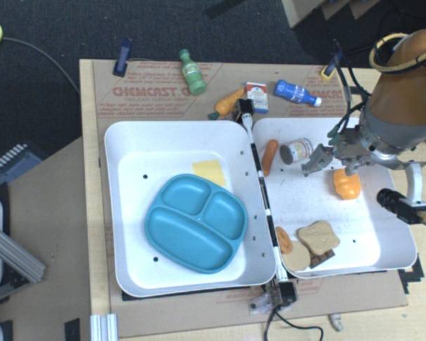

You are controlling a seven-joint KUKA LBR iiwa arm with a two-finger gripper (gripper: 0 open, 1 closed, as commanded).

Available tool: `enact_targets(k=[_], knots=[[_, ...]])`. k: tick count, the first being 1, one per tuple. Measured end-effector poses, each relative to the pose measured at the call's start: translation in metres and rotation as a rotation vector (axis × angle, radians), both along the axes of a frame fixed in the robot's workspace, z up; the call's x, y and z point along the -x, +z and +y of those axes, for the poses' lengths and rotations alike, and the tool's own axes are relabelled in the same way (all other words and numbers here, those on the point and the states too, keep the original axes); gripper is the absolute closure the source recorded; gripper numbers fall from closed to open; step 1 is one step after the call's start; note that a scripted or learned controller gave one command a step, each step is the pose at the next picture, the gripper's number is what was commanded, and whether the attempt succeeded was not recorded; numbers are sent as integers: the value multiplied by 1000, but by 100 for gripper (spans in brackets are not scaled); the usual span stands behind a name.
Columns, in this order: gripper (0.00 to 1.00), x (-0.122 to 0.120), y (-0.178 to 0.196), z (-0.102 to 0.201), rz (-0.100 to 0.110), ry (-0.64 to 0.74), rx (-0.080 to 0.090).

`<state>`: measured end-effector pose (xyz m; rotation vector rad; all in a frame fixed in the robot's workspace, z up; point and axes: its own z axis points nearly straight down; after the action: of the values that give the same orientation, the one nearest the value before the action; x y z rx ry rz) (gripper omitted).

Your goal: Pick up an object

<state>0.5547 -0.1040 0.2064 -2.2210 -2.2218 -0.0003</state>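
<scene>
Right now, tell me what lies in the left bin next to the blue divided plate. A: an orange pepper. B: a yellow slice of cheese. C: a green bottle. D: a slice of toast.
B: a yellow cheese slice lies flat on the left bin floor, at the far edge of the blue divided plate.

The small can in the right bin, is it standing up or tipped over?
Tipped over. The small can lies on its side on the right bin floor, its round end facing the camera, just left of the claw.
</scene>
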Motion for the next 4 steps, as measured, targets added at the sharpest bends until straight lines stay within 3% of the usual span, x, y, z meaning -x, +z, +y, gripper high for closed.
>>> enact_targets(k=[1, 2, 3, 4], knots=[[0, -52, -78, -68, 1, -2, 2], [0, -33, -123, -85, 3, -1, 0], [0, 4, -122, -68, 2, -1, -1], [100, 4, -112, -68, -1, -1, 0]])
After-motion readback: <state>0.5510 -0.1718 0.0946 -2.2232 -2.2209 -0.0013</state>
